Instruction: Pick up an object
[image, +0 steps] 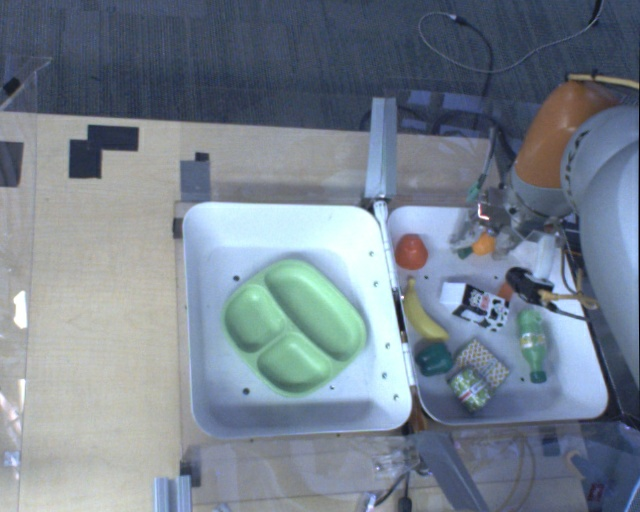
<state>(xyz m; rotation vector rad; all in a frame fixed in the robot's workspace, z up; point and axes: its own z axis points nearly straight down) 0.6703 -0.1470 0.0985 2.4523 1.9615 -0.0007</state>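
- Your left bin (200, 300): one green divided tray (293, 326)
- Your right bin (590, 395): tomato (411, 251), banana (421, 314), green bottle (532, 345), card (476, 303), packets (477, 374)
- Gripper (487, 240): at the right bin's far edge, closed around a small orange object (484, 243)

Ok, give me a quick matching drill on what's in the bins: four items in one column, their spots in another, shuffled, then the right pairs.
Items:
1. green divided plate
2. tomato
3. banana
4. green bottle

Places:
A. right bin, near its right side
B. left bin, in the middle
C. right bin, far left corner
D. right bin, along the left wall, just nearer than the tomato

Pairs: 1-B, 2-C, 3-D, 4-A
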